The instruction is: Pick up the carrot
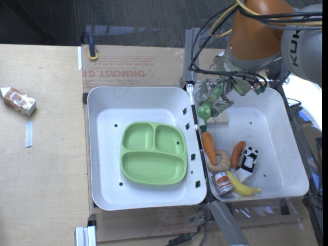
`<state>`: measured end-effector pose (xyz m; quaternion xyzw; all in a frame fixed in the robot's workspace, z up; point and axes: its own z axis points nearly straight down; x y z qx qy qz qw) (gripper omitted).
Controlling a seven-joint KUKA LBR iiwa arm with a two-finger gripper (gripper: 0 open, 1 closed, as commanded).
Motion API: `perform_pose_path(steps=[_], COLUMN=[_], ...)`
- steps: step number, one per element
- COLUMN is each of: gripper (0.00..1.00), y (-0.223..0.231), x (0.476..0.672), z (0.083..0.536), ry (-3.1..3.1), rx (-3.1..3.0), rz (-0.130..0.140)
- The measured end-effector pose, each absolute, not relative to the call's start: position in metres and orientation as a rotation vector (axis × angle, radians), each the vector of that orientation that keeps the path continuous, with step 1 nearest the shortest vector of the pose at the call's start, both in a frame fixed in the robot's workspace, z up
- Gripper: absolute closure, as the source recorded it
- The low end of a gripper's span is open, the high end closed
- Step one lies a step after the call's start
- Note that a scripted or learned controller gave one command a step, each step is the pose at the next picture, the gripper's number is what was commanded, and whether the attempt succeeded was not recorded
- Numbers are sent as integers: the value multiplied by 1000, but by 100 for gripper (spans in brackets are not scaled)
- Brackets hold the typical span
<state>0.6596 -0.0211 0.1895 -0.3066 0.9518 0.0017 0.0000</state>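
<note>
Pale wooden bench (41, 178) bearing two shallow white bins. Gripper (214, 100): hangs over the right bin (287, 183), far-left corner, above a green item (205, 110); how far it is spread cannot be told. Orange tapered carrot (208, 145): just toward the bin's near edge from the gripper, along the left wall, long axis running far-to-near, touching a beige ring toy (221, 160). Left bin (102, 137): green divided plate (154, 153).

Arm in from the right, orange band (259, 24) at top, wrist pointing down over the right bin's (287, 188) back-left corner. Gripper (218, 102) hangs low near the bin's left wall, close to the back edge. Yellow and black cables loop around the wrist. Finger state unreadable in the clutter.
</note>
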Motion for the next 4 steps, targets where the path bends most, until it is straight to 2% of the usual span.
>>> perform_pose_path(steps=[1,2,3,4], gripper=[100,100,100,100], y=[60,134,52,-36], x=[568,486,478,478], z=[190,194,189,189], ry=[2875,2720,2627,2260], rx=[-1271,-1576,-1729,-2182], rz=[5,5,6,8])
